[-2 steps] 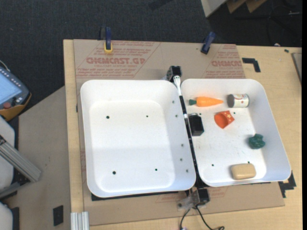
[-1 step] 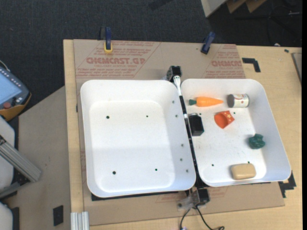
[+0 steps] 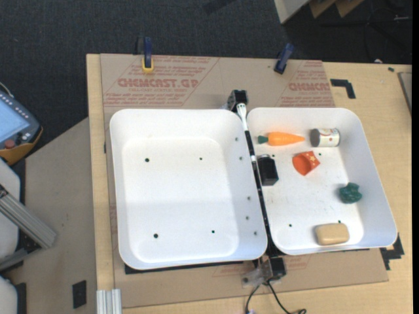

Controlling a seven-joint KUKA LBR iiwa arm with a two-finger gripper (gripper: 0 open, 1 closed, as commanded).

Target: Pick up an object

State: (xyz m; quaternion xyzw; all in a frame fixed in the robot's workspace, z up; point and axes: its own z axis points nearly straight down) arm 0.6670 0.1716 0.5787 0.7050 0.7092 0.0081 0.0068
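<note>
We take the carrot as our landmark. It lies in the right bin, near that bin's far wall, with its long axis running across the view and its green end pointing at the left bin. Just right of the carrot lies a small can on its side. Just below the carrot sits an orange wedge, and below and left of it a black block hugs the bin's wall. A green lump lies well below and right of the carrot, and a tan block lies farther below. Both bins rest on the cardboard surface. We cannot tell the state of the end effector, nor which way the carrot lies from it. Since the arm reaches in from the right, we judge that everything worth picking sits on its near side, and nothing is lifted yet
</note>
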